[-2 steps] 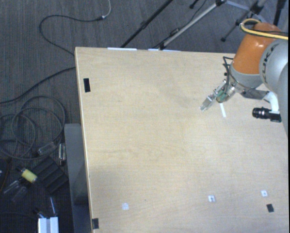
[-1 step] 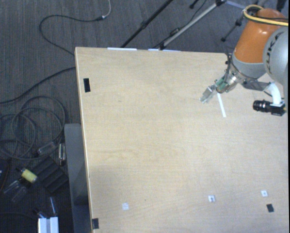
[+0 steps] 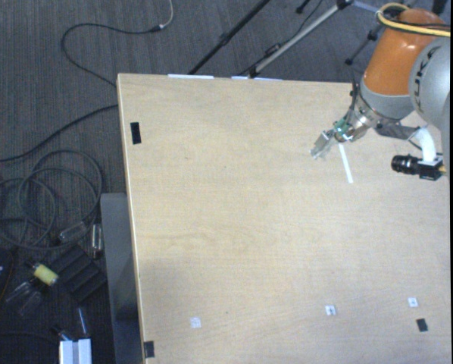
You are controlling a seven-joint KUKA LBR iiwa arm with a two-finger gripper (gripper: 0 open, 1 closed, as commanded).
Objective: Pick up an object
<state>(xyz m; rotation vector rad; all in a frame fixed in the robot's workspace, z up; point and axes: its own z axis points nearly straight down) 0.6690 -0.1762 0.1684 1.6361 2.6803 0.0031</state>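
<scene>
Where the bench lies bare, one pincer.

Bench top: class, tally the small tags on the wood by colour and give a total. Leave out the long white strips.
Black tags: 3
White tags: 3
Total: 6

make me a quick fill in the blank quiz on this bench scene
1. The arm wears a band coloured ____ above its wrist.
2. The end effector is in the view's upper ____ part.
3. The thin stick just below the end effector is coloured ____.
4. Coiled cables lie on the floor to the ____ of the bench in the view.

Missing words: orange; right; white; left
</scene>
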